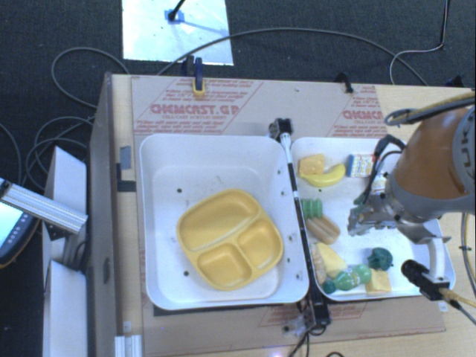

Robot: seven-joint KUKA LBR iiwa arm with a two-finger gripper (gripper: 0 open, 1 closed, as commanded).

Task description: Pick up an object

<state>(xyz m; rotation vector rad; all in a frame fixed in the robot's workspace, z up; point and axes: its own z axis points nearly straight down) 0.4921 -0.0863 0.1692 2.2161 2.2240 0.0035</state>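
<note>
White bins, two, side by side; the left bin holds one yellow divided tray, with bare floor all round it. We see the right bin crowded: one banana near its top edge, long axis running left-right, tips curling up; one tan bread roll; one green broccoli piece. Gripper hangs over the bin's middle, near the roll. We cannot tell its state.

dark carpet floor, cables, cardboard-topped bench
</note>
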